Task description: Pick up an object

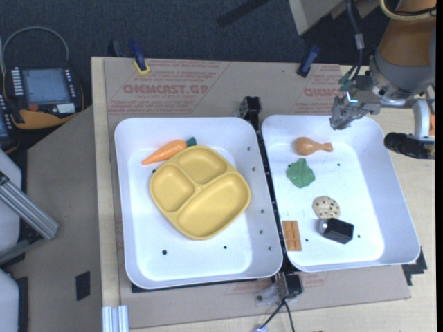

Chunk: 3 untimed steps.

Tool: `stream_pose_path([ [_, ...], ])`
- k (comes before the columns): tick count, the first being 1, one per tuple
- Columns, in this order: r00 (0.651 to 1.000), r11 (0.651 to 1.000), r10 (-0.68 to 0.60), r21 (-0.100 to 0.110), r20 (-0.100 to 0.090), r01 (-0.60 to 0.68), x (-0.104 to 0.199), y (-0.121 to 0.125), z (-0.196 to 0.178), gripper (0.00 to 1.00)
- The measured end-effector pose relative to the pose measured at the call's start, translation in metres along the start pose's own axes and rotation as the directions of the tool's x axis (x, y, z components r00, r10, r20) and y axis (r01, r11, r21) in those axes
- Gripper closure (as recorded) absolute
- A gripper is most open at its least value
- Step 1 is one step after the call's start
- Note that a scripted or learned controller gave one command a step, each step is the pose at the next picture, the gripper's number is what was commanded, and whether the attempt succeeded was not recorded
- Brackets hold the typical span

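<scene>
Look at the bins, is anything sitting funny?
Mostly tidy. The yellow plate sits crooked in the left bin, with the carrot wedged against its top edge. The orange cracker lies right against the right bin's near-left edge.

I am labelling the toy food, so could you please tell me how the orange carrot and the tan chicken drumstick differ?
The orange toy carrot with a green top lies in the left white bin, touching the yellow divided plate; the tan toy chicken drumstick lies in the right white bin, apart from the other items. The carrot is long, tapered and tilted; the drumstick is bulbous with a thin handle, lying nearly level. Both lie flat on a bin floor.
</scene>
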<state>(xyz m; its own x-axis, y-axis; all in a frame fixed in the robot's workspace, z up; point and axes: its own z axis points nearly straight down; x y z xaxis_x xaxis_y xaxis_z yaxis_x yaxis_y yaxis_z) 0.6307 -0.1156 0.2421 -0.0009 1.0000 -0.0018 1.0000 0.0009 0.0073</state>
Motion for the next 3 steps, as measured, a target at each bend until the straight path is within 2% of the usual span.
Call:
stream_pose_path([
  [2,1.0,1.0,-0.004,0.01,-0.004,0.004,0.09,-0.038,-0.011,1.0],
  [3,1.0,1.0,-0.004,0.012,-0.004,0.004,0.139,-0.073,-0.006,1.0],
])
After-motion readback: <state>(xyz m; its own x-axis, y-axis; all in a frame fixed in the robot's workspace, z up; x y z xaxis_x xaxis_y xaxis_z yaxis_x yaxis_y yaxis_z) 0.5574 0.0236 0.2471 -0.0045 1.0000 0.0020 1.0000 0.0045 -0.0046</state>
